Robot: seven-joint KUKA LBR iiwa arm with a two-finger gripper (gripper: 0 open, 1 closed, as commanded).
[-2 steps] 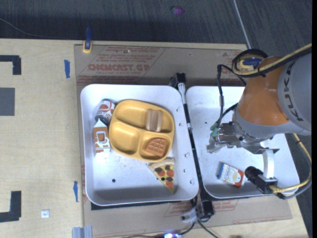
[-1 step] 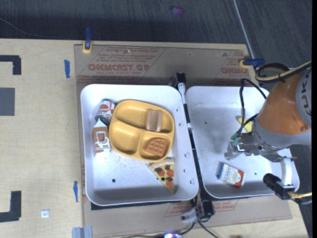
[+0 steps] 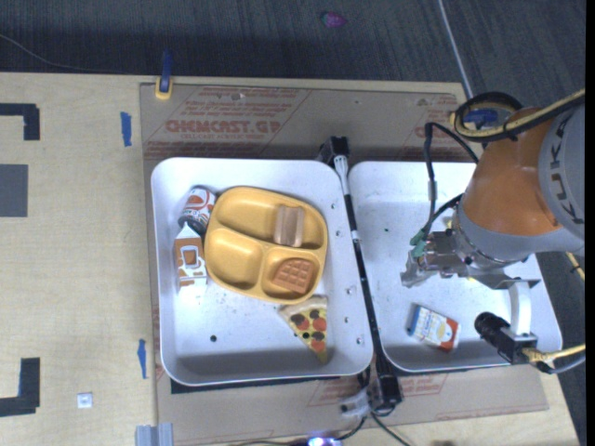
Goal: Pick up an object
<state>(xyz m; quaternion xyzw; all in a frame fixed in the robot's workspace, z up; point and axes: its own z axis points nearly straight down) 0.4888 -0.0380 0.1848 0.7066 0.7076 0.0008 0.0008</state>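
Down in the right bin (image 3: 390, 193), a small carton (image 3: 433, 327) lies near the front wall, with my claw (image 3: 429, 266) just above it; whether my claw is spread or pressed together, I cannot tell. Across in the left bin (image 3: 177, 342) sit a yellow tray (image 3: 237, 249), a pizza slice (image 3: 310, 323) and a can (image 3: 196, 209).

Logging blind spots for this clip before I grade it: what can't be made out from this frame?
- Gripper, camera view: the wrist covers it from above, so the state of the jaws is unreadable.
- Small carton in the right bin: its print is too small to read.
- Can and box in the left bin: partly hidden under the yellow tray.
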